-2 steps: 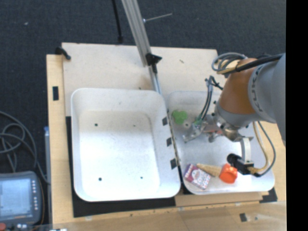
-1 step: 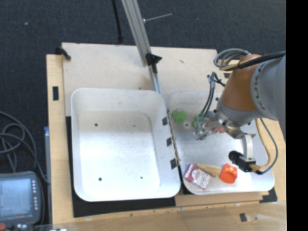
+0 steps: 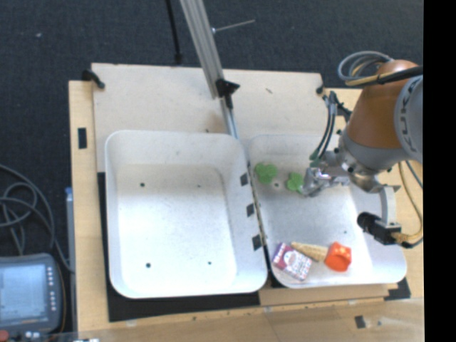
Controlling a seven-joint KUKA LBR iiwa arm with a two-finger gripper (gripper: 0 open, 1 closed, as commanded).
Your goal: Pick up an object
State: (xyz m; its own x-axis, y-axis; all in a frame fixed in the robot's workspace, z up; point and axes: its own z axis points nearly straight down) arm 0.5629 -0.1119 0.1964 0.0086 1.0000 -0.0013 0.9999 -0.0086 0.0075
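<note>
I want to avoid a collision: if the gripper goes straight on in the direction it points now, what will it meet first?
Probably the small green object just beyond the gripper in the right bin; depth is unclear from above.

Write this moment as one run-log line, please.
gripper: low in right bin | beside green piece | second green piece left | orange object, packet near front | grasp unconfirmed

Grey arm [image 3: 399,130], orange band, looped cables
</note>
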